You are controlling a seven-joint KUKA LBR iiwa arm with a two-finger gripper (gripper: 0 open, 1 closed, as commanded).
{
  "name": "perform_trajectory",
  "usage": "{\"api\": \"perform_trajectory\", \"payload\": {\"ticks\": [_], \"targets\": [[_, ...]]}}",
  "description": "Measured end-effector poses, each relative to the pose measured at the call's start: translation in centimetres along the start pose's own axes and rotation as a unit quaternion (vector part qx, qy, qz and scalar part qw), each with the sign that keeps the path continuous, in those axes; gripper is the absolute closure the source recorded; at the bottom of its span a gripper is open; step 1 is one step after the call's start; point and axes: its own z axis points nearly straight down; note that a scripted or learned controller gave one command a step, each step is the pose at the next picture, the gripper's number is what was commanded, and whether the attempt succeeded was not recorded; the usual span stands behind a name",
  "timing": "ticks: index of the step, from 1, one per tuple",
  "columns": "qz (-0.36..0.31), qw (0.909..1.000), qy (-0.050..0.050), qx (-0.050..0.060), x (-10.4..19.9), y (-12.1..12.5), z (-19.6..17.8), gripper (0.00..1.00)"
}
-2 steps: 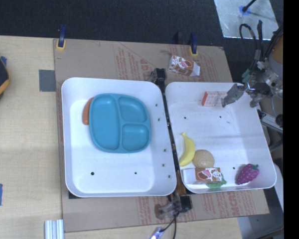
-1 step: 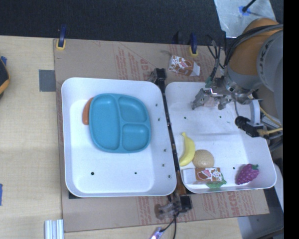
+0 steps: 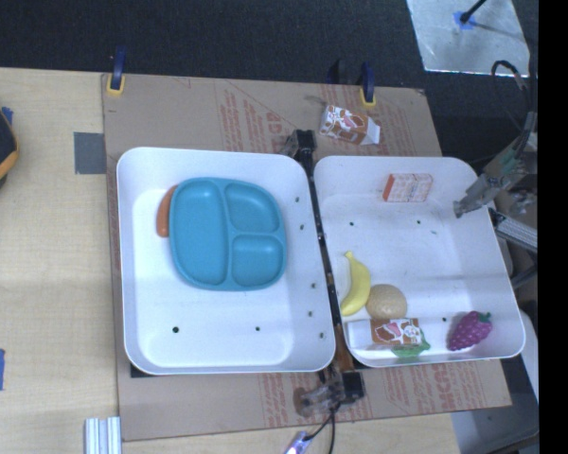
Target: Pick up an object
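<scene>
Right bin point(image 3: 426, 244): banana point(image 3: 357, 285), brown potato-like item point(image 3: 386, 302), small carton point(image 3: 396, 333) and purple grapes point(image 3: 469, 330) lay along the near side; an orange box point(image 3: 406, 188) lay far. Gripper point(image 3: 483, 189) sat at the right rim; jaw state could not be told. Left bin point(image 3: 218, 339) held a blue divided plate point(image 3: 229, 234).

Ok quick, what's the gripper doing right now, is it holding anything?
Gripper: at the right bin's far right rim, nothing seen in it; open or shut cannot be told.
</scene>
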Motion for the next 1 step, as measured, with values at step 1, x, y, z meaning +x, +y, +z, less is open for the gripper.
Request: {"api": "perform_trajectory", "payload": {"ticks": [1], "targets": [[-0.001,1.0000,0.001,0.003,0.22,6.31,8.00,0.00]]}}
